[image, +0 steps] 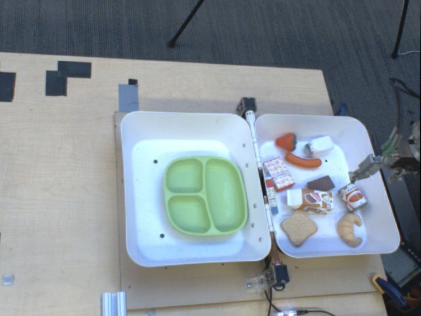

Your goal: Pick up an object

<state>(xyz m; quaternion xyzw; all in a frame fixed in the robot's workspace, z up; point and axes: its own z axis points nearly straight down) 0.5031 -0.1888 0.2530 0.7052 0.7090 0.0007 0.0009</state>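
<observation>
Hovering at right bin [368, 133] edge, gripper [366, 168] sits just above the red-white can [353, 196]; grip state can't be told. Croissant [350, 230] below can.

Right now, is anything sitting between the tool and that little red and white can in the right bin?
Nothing visible does. The tool is at the right bin's right rim, and the red and white can lies just below and left of it, with bare white floor between. The croissant sits beyond the can.
</observation>
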